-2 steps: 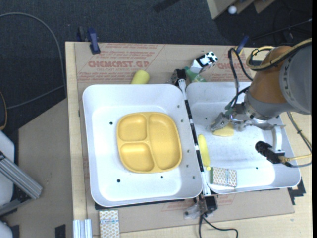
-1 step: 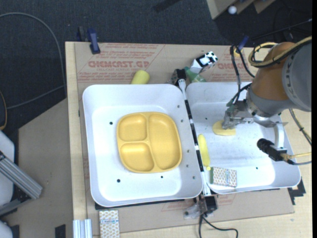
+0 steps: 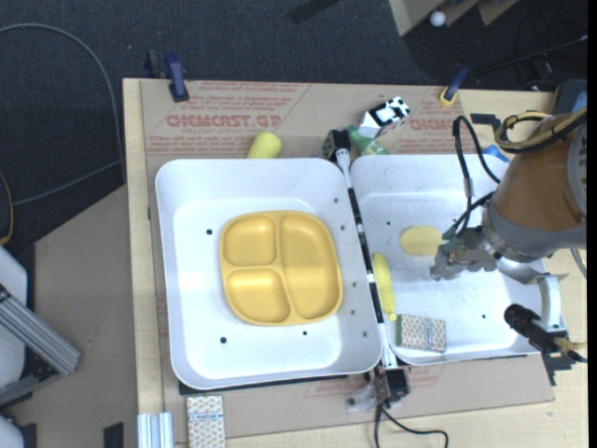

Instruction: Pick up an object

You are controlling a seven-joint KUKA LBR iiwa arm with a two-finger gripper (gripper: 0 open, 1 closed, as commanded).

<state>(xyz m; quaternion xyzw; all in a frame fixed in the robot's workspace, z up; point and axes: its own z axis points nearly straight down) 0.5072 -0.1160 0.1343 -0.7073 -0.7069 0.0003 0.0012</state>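
Two shallow white bins sit side by side on a pale cardboard-covered bench (image 3: 280, 110) printed with red lettering. Nearest the camera, a small patterned packet (image 3: 205, 418) lies on the bench's front edge, and another patterned grey-green packet (image 3: 422, 333) rests in the front left corner of the right bin (image 3: 410, 180). Just behind it, a slim yellow banana-like object (image 3: 381, 284) lies along that bin's left wall. Mid-bin, the gripper (image 3: 453, 259) of the grey arm with its orange band (image 3: 550, 185) hangs low, just beside a pale yellow rounded object (image 3: 421, 241); whether its fingers are apart or together cannot be told. The left bin (image 3: 187, 250) holds a yellow three-compartment plastic plate (image 3: 280, 268), lying flat at its centre. Farther back, a yellow rounded object (image 3: 265, 145) rests on the bench behind the left bin, and a black-and-white checkered item (image 3: 388, 113) stands behind the bins' junction. Dark carpet (image 3: 75, 17) surrounds the bench, crossed by a thin pale cable (image 3: 110, 82).
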